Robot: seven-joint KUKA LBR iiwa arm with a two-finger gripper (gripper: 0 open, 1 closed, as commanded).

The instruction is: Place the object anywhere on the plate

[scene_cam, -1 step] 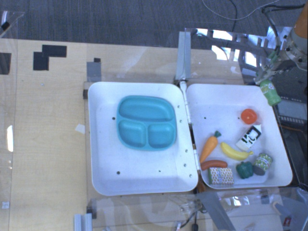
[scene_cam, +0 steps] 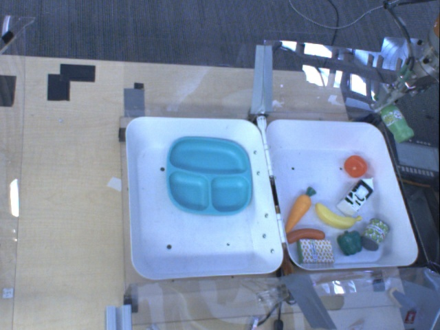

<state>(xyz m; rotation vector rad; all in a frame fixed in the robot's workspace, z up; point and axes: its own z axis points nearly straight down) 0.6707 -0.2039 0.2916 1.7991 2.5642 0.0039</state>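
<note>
The pincer [scene_cam: 405,81] sits at the upper right of the camera view, above and just outside the far right corner of the right bin [scene_cam: 323,139]. A pale green object [scene_cam: 397,121] hangs just below it, tilted, over the bin's far right rim; whether the pincer actually grips it I cannot tell, since the wrist hardware is a tangle of glare and cable there, and how far the pincer is open cannot be made out either.

The blue plate [scene_cam: 210,174] lies in the middle of the left bin [scene_cam: 148,205], well apart from the pincer, down and to the left across the whole right bin and the divider between the bins. That diagonal is what the coming move turns on, in my judgement.

The plate has three compartments (one wide at the far side, two smaller at the near side), its long axis running left to right.

In the right bin lie a carrot [scene_cam: 298,210], a banana [scene_cam: 335,216], a sausage [scene_cam: 305,235], an orange ball [scene_cam: 355,166], a black-and-white carton [scene_cam: 355,196] and several small items at the near edge, hard to identify.
</note>
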